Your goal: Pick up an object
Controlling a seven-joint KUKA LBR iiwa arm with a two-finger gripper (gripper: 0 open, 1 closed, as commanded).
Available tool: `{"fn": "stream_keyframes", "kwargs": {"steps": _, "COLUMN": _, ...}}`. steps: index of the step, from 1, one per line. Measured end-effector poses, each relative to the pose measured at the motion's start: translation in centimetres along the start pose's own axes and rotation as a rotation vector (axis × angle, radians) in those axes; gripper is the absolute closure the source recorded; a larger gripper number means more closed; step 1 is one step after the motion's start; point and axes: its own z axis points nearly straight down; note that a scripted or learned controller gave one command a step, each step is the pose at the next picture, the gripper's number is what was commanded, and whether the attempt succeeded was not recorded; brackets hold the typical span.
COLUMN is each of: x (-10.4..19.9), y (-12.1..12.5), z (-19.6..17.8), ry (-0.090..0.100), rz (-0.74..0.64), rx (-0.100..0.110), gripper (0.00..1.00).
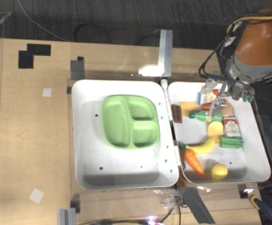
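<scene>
Label print on the small red-and-white carton (231, 126), just below-right of the metal two-finger gripper (217, 108), is unreadable. Gripper opening: cannot tell; it hangs over the green plastic bottle (202, 116), yellow banana (204, 147) below.

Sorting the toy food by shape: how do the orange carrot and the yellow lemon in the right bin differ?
The orange toy carrot is long and tapered, lying at a slant; the yellow toy lemon is round and compact. The carrot lies nearer the bin divider, the lemon farther right. Both rest at the right white bin's near end.

2 white bins (86, 125), 1 green tray (128, 121), 1 carrot (193, 160), 1 banana (203, 146), 1 lemon (219, 171) (other small items too cluttered to count).
</scene>
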Motion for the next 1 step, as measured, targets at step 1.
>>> {"fn": "stream_keyframes", "kwargs": {"steps": 1, "x": 3.72, "y": -1.38, "z": 9.1, "ry": -0.002, "rz": -0.145, "rx": 0.0, "gripper": 0.0}}
